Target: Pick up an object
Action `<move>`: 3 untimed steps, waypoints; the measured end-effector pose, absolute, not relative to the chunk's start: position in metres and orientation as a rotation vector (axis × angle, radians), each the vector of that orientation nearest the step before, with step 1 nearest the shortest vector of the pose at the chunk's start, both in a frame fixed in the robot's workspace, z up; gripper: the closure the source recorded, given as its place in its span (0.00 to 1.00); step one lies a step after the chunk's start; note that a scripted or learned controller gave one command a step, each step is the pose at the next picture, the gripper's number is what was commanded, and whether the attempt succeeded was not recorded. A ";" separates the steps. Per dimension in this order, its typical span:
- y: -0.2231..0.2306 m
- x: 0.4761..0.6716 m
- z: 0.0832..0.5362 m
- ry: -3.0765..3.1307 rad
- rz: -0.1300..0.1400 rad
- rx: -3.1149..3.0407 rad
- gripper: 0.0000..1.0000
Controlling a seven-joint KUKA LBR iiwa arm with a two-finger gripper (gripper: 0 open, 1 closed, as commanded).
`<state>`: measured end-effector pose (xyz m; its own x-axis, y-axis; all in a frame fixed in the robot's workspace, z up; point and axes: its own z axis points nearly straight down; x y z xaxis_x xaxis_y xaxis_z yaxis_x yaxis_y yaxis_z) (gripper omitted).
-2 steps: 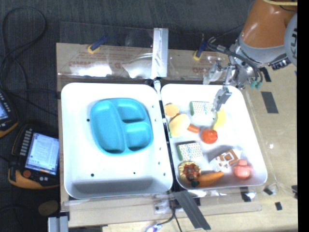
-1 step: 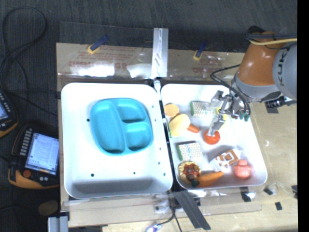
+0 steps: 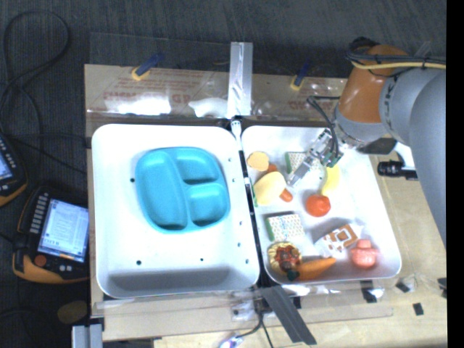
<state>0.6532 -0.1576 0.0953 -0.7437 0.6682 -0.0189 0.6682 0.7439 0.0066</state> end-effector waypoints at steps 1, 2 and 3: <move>-0.143 0.647 0.097 2.566 0.012 1.765 0.00; -0.179 0.671 0.093 2.616 -0.003 1.735 0.00; -0.157 0.645 0.288 2.545 -0.005 1.836 0.00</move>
